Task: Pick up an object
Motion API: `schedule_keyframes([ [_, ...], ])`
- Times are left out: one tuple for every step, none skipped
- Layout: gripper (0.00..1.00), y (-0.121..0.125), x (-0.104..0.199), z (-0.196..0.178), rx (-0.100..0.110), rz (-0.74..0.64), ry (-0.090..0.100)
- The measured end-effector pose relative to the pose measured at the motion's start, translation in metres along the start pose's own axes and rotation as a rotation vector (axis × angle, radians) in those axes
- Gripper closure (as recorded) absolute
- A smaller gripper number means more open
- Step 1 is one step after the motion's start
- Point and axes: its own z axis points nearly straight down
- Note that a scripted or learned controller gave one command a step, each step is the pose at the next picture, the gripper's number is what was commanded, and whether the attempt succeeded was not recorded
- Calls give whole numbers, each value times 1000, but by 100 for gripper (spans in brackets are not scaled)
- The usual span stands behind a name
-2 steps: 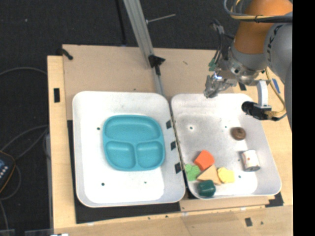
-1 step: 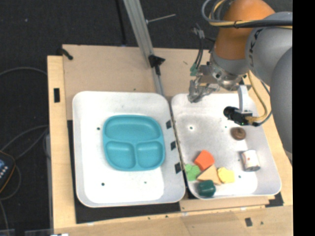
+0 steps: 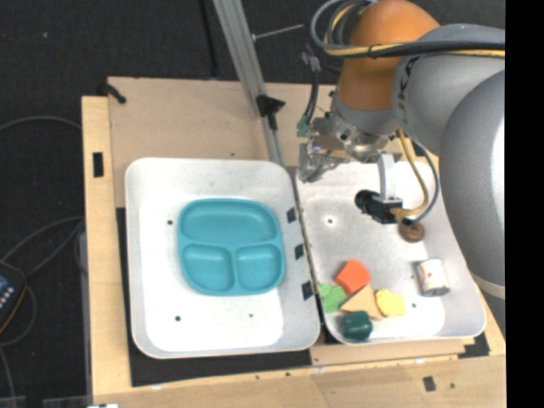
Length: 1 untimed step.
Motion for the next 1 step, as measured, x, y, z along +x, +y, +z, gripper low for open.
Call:
schedule_keyframes([
  [100, -6, 45, 3, 1, 0, 1],
])
